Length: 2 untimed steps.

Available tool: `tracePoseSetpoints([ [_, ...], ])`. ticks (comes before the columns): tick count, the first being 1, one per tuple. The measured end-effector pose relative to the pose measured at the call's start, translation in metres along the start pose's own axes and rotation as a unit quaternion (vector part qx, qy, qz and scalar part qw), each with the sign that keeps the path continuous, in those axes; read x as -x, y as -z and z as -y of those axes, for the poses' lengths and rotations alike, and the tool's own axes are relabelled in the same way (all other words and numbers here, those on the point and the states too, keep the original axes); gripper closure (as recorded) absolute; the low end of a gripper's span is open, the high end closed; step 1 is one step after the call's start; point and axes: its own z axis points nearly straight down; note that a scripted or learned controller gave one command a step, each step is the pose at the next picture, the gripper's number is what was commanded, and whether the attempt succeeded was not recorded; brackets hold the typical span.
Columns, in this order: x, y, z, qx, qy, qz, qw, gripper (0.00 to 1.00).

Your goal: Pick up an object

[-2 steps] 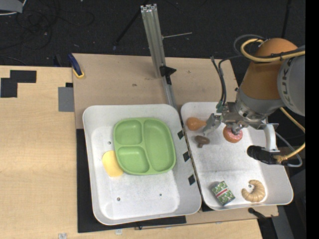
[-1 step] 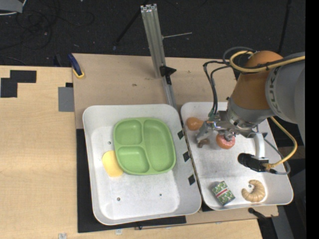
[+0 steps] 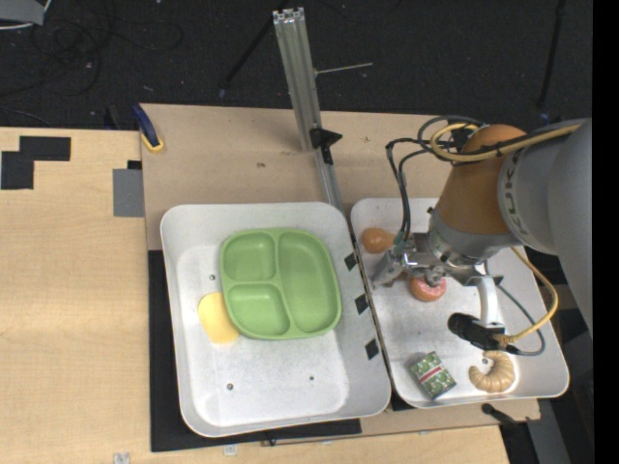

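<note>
The jaws [image 3: 422,271] sit over the pink ball [image 3: 427,288] beside the orange [image 3: 375,240]; their gap I cannot tell. It looks light, smooth, roll-prone: grip across its middle

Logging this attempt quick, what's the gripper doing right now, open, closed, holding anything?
Gripper: low in the right bin, right at the pinkish-red object; open or closed cannot be told.

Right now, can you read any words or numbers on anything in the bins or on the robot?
None can be read.
The small green packet in the right bin has light markings, too small and blurred to read.
The green divided plate, the yellow thing beside it and the robot arm show no writing.
</note>
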Motion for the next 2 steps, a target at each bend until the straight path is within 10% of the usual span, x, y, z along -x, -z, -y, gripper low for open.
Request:
tracePoseSetpoints([
  [1,0.002,0.007,0.002,-0.003,-0.003,0.000,1.0000,1.00],
  [2,0.003,0.071,-0.001,0.001,0.000,0.000,1.0000,1.00],
])
